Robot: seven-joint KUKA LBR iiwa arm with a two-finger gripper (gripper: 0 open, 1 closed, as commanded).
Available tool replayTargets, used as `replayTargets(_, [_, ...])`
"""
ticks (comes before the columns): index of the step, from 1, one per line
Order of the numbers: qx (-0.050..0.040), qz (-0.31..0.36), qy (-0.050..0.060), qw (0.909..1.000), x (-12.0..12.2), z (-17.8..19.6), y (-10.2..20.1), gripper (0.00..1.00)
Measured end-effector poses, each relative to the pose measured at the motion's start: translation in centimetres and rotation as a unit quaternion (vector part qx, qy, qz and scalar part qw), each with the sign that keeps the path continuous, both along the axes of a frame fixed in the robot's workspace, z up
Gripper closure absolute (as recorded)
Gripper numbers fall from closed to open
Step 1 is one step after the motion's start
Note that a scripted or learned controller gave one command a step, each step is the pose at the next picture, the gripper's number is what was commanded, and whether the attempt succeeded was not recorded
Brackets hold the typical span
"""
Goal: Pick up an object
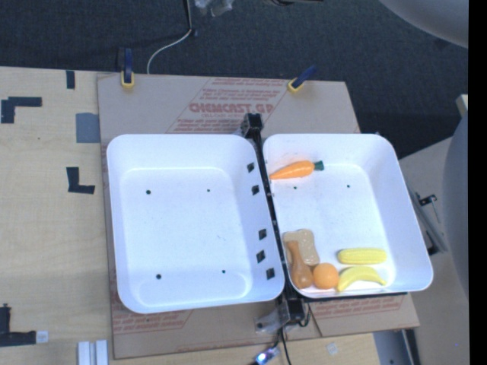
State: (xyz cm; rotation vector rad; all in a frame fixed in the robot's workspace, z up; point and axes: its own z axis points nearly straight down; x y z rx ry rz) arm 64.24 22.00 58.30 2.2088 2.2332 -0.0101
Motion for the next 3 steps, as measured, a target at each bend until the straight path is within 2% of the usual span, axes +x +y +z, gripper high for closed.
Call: replayTargets(3, [0.0002,0.0,-0.004,1.0,0.1,2.9,0.3,1.0])
